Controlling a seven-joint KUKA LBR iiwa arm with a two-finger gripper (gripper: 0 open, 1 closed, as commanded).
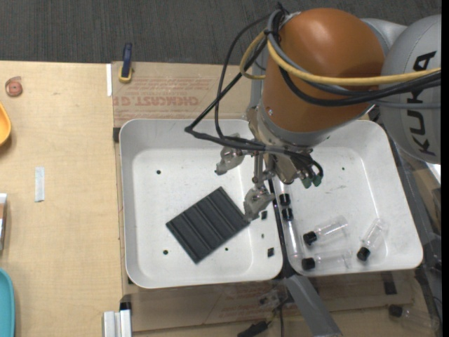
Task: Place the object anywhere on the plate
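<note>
Dark grey ribbed square plate [208, 224] lies flat in the left white bin [133, 188], nothing resting on it. Placement looks not yet done. Three clear plastic vials with black caps [337, 243] lie in the right white bin [400, 181], apart from the plate. Two-finger gripper [258, 201] hangs by the plate's right corner; whether clenched or released, cannot tell. Nothing visibly carried.

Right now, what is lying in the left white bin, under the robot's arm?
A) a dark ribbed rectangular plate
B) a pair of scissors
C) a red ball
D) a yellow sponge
A: a dark ribbed plate lies tilted on the floor of the left bin, with the gripper beside its right corner.
</note>
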